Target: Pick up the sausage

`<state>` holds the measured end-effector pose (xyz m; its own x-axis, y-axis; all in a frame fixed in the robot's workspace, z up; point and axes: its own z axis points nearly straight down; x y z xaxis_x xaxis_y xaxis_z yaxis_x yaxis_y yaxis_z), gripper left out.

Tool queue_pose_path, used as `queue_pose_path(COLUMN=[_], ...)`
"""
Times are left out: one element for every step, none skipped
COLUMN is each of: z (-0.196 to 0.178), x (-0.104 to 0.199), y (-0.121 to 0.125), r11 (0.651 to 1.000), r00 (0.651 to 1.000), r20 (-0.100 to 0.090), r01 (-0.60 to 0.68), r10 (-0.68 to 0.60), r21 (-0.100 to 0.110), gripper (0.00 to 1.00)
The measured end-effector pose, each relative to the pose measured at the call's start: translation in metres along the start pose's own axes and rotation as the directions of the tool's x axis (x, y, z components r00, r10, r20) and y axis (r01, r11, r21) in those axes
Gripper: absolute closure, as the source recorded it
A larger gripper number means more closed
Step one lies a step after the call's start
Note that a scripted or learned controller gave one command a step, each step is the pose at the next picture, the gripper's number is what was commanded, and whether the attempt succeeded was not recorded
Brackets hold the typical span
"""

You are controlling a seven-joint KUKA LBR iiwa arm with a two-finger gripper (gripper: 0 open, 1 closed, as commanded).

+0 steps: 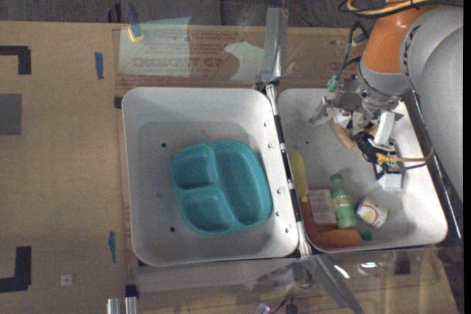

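your tool [340, 116] hangs over the upper part of the right bin [427, 228], with a small tan piece just below it; you cannot tell how its jaws stand, nor whether they hold that piece. the sausage [337, 237] lies along the bin's lower edge, well apart from the tool, beside a green bottle [341, 201], a small packet [321, 207] and a white cup [372, 212]. a yellow banana [299, 174] lies by the left wall. the left bin [147, 114] holds a teal divided plate [219, 186].
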<state>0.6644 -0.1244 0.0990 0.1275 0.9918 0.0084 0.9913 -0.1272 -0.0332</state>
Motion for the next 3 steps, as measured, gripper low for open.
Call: queue_pose_path(z=[-0.001, -0.001, 0.009], x=[-0.006, 0.011, -0.052], y=[0.009, -0.013, -0.003], r11=[0.939, 0.854, 0.791], r00=[0.939, 0.856, 0.791], r20=[-0.028, -0.025, -0.031], r01=[-0.343, -0.517, -0.612], r10=[0.342, 0.516, 0.612], r21=[-0.011, -0.057, -0.013], gripper=[0.00, 0.00, 0.00])
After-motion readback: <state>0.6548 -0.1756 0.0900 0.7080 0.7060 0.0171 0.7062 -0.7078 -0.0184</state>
